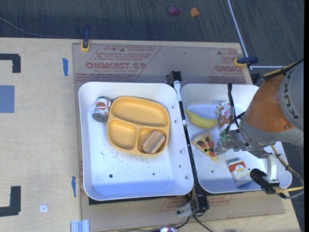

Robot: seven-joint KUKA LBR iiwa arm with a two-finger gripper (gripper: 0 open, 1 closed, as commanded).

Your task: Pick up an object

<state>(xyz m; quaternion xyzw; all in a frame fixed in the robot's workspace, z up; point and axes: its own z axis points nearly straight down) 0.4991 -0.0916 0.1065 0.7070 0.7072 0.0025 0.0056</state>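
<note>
My gripper (223, 143) hangs low in the right bin (207, 178), its tip beside the pizza slice (205, 144), which lies flat on the bin floor. A yellow banana (200, 120) lies just behind the slice. A small red and white carton (238, 171) lies toward the bin's front. A printed snack packet (224, 112) sits behind the gripper, partly hidden by the arm (270, 112). Nothing shows between the fingers.
The left bin (96, 168) bears a yellow three-part tray (137, 111) with a bread roll (153, 141) in its front right compartment. A drink can (101, 109) lies on its side left of the tray. A black rail (183, 124) divides the bins.
</note>
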